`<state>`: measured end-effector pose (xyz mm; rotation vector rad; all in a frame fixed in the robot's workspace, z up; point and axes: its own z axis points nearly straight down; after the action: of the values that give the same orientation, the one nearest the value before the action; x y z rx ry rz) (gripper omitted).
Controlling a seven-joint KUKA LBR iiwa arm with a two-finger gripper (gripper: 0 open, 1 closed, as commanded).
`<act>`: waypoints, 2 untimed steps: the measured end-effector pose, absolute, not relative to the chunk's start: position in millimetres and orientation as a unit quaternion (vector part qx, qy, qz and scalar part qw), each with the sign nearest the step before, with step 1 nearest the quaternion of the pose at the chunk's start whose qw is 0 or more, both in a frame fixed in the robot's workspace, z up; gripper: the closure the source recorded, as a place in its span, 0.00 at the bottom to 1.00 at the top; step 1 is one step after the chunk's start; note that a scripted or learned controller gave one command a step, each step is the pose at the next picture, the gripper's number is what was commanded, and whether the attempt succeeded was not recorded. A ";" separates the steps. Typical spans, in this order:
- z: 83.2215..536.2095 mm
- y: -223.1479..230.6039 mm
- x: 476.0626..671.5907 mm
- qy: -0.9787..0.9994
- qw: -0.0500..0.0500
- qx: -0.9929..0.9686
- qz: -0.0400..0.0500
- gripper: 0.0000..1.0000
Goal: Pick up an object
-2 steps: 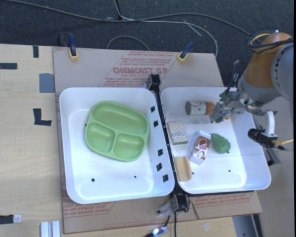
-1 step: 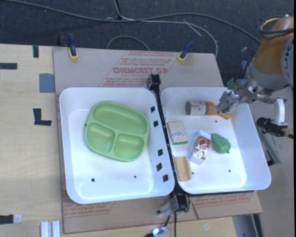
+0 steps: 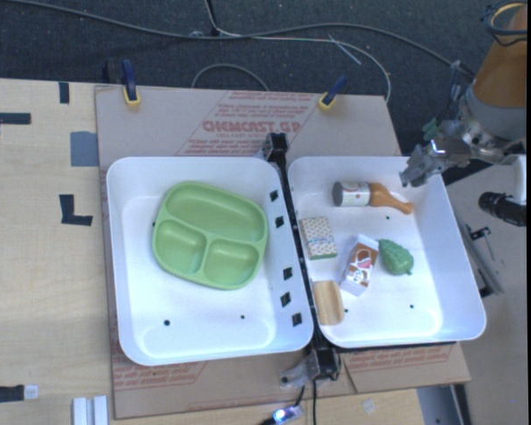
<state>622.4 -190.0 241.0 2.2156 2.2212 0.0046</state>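
Observation:
The right bin (image 3: 442,321) holds several small objects: a grey-and-white bottle with an orange end (image 3: 369,195), a patterned square packet (image 3: 319,236), a red-and-white carton (image 3: 360,267), a green leafy toy (image 3: 396,258) and a tan block (image 3: 327,302). My gripper (image 3: 419,168) hovers at the bin's upper right rim, just right of the bottle's orange end and apart from it. I see nothing held between its fingers.
The left bin (image 3: 137,326) carries a green divided plate (image 3: 211,235). A black divider with clips (image 3: 286,237) runs between the bins. Clamps (image 3: 129,88) pin the cardboard at the back. Cables cross the dark floor behind.

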 end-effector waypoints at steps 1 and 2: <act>229.1 -139.7 605.2 0.709 -0.001 0.705 -0.001 1.00; 237.8 -89.4 590.2 0.709 -0.001 0.705 0.000 1.00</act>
<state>590.2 -89.4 237.8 2.2169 2.2297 -0.0003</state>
